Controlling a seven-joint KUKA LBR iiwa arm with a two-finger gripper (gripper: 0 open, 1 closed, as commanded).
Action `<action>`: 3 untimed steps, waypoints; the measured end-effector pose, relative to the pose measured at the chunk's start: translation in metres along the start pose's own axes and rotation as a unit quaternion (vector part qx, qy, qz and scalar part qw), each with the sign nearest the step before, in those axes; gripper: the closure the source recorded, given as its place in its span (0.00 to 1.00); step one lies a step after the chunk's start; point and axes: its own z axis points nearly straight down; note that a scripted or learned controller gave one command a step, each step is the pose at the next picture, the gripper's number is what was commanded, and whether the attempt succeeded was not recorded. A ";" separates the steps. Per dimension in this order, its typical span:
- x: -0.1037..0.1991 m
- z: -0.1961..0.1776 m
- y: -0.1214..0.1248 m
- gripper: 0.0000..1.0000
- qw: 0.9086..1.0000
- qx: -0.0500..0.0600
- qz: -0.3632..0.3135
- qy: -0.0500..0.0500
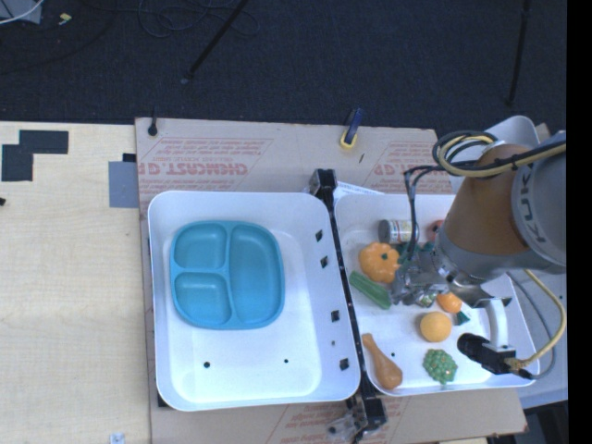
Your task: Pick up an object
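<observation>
From the fixed overhead view: two shallow glossy white plastic bins [242, 377] side by side on a pale wood-look counter [65, 294]. In the left bin, a smooth turquoise three-compartment plate [227, 274], rounded at the corners. In the right bin, a ribbed orange toy pumpkin [378, 262], a long dark green vegetable [371, 290], a round matte orange ball [435, 326], a bumpy green broccoli floret [440, 365], a tan tapered squash shape [382, 363], a metallic cylindrical can [399, 231]. Dark metal hand [414, 288] down beside the pumpkin; open or closed, cannot tell.
</observation>
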 end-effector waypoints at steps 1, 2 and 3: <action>-0.004 -0.061 0.007 1.00 1.000 -0.002 -0.002 0.000; -0.005 -0.089 0.007 1.00 1.000 0.000 -0.002 0.000; 0.035 -0.077 0.041 1.00 1.000 0.001 -0.004 0.001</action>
